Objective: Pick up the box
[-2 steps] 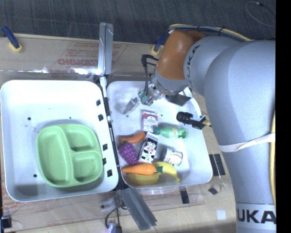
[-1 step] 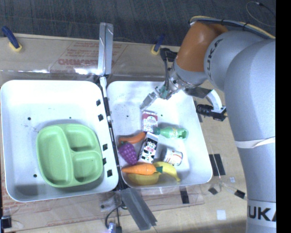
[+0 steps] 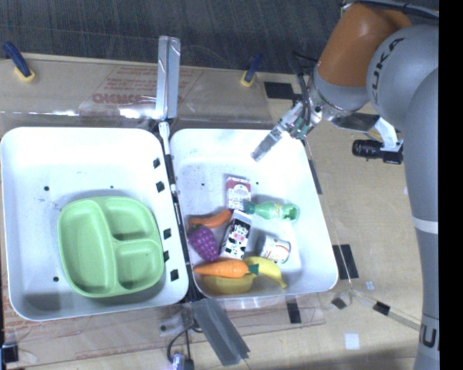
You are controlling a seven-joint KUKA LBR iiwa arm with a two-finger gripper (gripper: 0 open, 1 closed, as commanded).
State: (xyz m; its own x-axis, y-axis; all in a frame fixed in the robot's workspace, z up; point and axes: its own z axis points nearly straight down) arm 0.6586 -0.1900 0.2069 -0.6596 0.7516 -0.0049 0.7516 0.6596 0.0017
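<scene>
the gripper (image 3: 260,153) hangs over the right bin (image 3: 312,206) near its far edge, touching nothing; how far it is open cannot be told. in that bin lies the box (image 3: 238,190), below the gripper, beside a green bottle (image 3: 272,210), carrot (image 3: 222,268) and banana (image 3: 268,270). the left bin (image 3: 23,206) holds a green tray (image 3: 112,245).

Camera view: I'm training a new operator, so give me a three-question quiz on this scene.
1. True or false: the green tray lies in the left bin.
2. What does the carrot rest on? A) banana B) yellow bowl C) bottle
3. Fill in: the gripper hangs over the ___ bin's far edge.

Key: 1 true; 2 B; 3 right.
</scene>
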